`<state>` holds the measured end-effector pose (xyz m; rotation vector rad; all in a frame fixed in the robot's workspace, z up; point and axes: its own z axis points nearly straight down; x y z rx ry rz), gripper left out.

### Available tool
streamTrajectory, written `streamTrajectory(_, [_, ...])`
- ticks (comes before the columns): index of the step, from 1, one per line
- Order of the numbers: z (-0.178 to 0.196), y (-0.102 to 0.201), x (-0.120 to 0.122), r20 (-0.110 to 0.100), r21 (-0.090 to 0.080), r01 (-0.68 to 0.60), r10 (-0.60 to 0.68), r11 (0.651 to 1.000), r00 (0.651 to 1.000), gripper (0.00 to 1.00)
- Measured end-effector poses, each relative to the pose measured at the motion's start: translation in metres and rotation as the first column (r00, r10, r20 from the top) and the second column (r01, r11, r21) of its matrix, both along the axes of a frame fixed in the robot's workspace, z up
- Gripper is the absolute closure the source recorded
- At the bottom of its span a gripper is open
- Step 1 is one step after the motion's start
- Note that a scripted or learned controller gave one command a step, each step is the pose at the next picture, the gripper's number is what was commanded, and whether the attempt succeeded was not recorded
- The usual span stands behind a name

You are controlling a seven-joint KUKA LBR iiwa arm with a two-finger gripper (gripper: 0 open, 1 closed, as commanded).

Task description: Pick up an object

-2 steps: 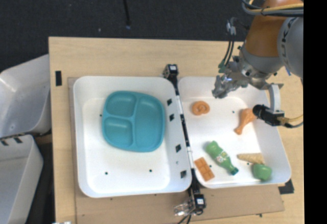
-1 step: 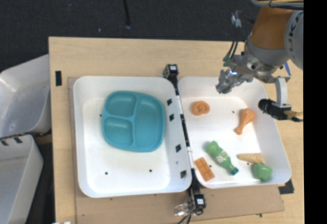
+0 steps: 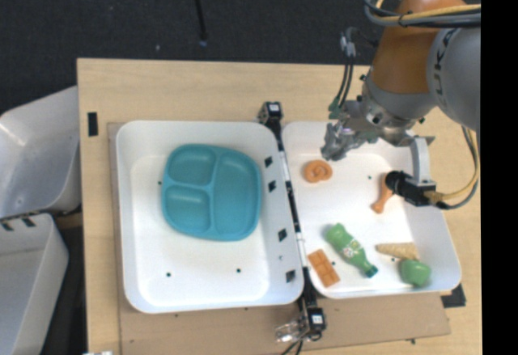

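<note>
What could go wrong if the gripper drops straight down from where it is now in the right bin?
1. The gripper sits above and to the right of the orange ring-shaped toy, so a straight drop may close on bare bin floor.
2. It is close to the right bin's inner wall and the divider; a sideways correction could strike them.
3. The green bottle, orange block and cone lie close together, so a grasp there may nudge neighbours.

The arm [image 3: 453, 62] is grey, with a rounded orange band above the wrist. Black and yellow cables loop over it. Its gripper [image 3: 336, 145] is dull grey metal.
</note>
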<state>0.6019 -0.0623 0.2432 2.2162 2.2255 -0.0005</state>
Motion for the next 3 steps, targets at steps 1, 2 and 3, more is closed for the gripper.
streamTrajectory(1, [-0.005, 0.036, -0.021, -0.001, 0.0, 0.0, 0.0, 1.0, 1.0, 1.0])
streamTrajectory(2, [-0.015, 0.082, -0.048, -0.002, 0.001, 0.0, 0.0, 1.0, 1.0, 1.0])
streamTrajectory(3, [-0.008, 0.125, -0.084, -0.002, 0.003, -0.003, 0.003, 1.0, 1.0, 1.0])
